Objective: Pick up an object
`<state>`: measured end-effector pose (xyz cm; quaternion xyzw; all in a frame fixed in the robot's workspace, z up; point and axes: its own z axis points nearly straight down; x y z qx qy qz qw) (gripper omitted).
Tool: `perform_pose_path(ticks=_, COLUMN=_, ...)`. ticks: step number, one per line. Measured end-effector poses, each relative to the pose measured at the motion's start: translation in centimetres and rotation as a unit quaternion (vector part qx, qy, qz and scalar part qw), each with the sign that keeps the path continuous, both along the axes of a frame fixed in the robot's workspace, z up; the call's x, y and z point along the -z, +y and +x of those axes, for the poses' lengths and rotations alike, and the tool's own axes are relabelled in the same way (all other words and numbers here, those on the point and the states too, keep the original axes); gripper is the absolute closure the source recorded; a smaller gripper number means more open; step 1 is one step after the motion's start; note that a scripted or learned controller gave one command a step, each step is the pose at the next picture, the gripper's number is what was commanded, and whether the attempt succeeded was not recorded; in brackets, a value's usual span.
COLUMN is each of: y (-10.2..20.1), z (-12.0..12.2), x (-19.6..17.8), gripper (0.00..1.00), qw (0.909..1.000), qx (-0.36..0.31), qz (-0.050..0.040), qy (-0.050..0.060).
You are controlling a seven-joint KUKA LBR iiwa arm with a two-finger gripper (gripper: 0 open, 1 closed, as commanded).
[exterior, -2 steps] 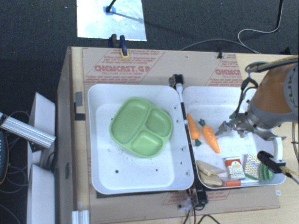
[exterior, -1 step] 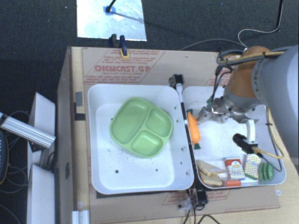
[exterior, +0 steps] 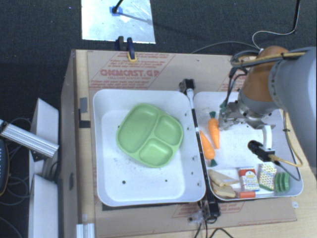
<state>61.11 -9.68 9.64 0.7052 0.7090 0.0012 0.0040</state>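
My gripper (exterior: 228, 120) hangs over the back of the right bin (exterior: 234, 155), just right of an orange toy carrot (exterior: 214, 133) with a green top. It sits close beside that carrot, and contact cannot be made out. A second carrot (exterior: 207, 146) lies along the divider between the bins. Nothing shows between the gripper's tips.
At the right bin's front lie pale bread slices (exterior: 222, 177), a small red box (exterior: 247, 179), a patterned yellow packet (exterior: 267, 175) and green slices (exterior: 282, 182). The left bin (exterior: 114, 182) holds a green divided plate (exterior: 150, 134). The arm covers the right bin's back right corner.
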Motion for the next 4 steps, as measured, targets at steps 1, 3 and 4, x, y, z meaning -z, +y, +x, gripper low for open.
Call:
perform_pose_path(ticks=1, y=-0.2, z=0.0, x=0.0, gripper=0.0, qw=1.0, qx=0.0, qz=-0.0024, qy=-0.001)
perform_pose_path(ticks=3, y=-0.1, z=0.1, x=-1.1, gripper=0.0, qw=1.0, qx=-0.002, qz=-0.0011, qy=-0.001)
perform_pose_path(ticks=4, y=0.5, z=0.0, x=0.8, gripper=0.0, qw=1.0, qx=0.004, qz=-0.0053, qy=-0.002)
